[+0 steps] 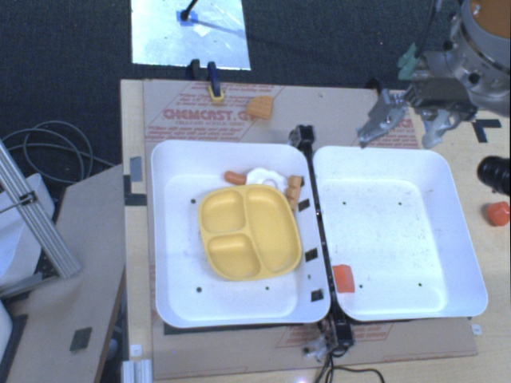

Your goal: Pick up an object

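Two white bins sit side by side on my surface: the left bin carries a yellow three-compartment tray with a small orange piece, a white object and a tan piece crowded at its far edge, while the right bin has an orange-red block by its near-left wall. My end effector hangs above the right bin's far rim with its fingers spread apart and nothing between them. The arm is cut off at the top right, and I can't make out what the white object is.
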Tool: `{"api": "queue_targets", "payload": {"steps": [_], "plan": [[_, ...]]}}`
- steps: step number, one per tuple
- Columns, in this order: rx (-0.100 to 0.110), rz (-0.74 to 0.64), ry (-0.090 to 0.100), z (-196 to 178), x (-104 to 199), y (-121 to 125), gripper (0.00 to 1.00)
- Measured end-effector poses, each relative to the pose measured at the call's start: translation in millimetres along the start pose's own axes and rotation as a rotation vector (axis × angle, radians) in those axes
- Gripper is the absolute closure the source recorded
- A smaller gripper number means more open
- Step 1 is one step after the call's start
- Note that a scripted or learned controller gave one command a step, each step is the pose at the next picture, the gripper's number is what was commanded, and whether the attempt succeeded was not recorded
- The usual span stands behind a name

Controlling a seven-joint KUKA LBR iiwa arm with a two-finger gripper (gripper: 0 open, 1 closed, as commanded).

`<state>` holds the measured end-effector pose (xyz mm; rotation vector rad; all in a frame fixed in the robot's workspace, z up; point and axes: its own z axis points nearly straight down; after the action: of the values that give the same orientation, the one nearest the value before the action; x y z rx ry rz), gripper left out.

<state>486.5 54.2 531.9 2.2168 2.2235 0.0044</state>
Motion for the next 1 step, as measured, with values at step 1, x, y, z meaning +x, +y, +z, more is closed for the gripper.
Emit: {"api": "queue_targets", "payload": {"steps": [1], "plan": [[-0.003,-0.004,0.001,-11.5,0.1,0.5,1.00]]}}
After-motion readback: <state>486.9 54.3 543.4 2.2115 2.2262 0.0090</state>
